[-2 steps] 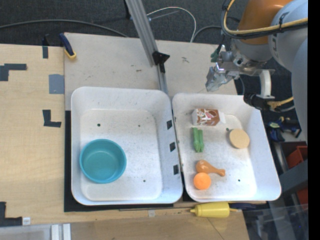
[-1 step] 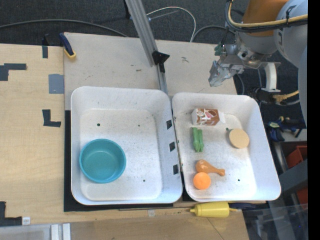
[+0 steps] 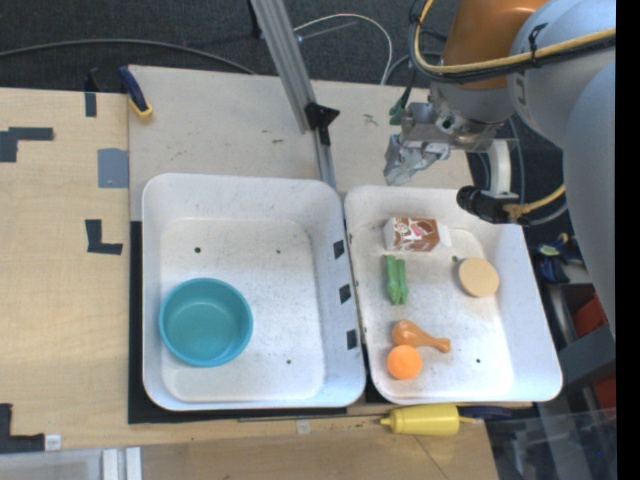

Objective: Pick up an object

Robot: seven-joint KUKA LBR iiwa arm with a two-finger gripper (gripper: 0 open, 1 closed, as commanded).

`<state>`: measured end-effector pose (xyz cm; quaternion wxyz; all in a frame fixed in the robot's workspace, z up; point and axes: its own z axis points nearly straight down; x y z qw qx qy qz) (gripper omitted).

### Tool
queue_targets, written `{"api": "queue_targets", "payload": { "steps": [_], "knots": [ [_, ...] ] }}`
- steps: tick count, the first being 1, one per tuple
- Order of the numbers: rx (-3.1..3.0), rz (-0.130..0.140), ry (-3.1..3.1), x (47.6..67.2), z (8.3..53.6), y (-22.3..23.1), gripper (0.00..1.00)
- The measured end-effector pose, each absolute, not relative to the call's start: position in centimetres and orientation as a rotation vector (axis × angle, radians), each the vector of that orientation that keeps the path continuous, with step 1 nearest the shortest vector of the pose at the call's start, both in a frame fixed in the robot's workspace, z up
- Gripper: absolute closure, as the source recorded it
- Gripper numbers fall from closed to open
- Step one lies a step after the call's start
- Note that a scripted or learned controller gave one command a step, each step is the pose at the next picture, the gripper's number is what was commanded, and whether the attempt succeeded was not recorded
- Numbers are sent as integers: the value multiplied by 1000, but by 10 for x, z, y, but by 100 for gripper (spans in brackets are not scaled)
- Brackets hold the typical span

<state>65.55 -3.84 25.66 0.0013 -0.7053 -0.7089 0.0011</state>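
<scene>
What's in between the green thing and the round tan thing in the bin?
Nothing. In the camera view, bare white bin floor separates the green thing from the round tan thing.

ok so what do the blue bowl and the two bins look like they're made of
Blue bowl: probably plastic; uniform teal colour, smooth, thin rim with a soft sheen. Left bin and right bin: likely moulded white plastic; rounded corners, matte speckled surface.

This is a robotics lab. A plywood bench (image 3: pixel 60 268) marked with grey tape patches (image 3: pixel 112 167) carries two white bins (image 3: pixel 330 208), with loose cables (image 3: pixel 340 28) along its far edge and a metal camera pole (image 3: pixel 285 48) rising there.
</scene>
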Motion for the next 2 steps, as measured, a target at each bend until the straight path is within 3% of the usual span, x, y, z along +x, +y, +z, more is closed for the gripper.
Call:
{"api": "queue_targets", "payload": {
  "steps": [2],
  "knots": [
    [-2213,4,-2226,664,228,56,100]
  ]
}}
